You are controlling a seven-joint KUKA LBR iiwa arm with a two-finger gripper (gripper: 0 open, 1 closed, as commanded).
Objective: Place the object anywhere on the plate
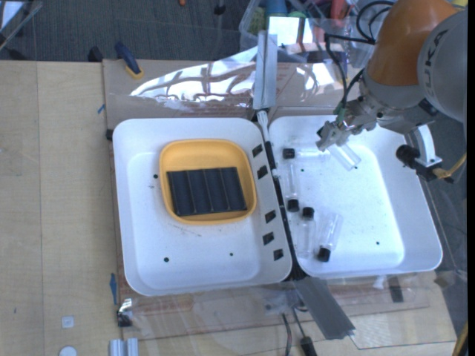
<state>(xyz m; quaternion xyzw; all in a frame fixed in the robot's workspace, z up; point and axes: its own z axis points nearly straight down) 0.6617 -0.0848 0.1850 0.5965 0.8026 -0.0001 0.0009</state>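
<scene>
Right now you've got the gripper [335,134] over the right bin's [386,243] upper part, w/ a clear tube [346,154] slanting down-right from its tip; can't tell if the fingers are pinching it or just touching. Left bin [141,265] holds the yellow plate [208,153], w/ a dark ribbed slab [206,191] lying on it. More clear tubes w/ black caps [326,232] lie loose in the right bin, near its left wall.

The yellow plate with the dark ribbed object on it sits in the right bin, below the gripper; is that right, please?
Not quite: the camera view shows the yellow plate, with the dark ribbed object on it, in the left bin. The gripper is over the right bin.
</scene>
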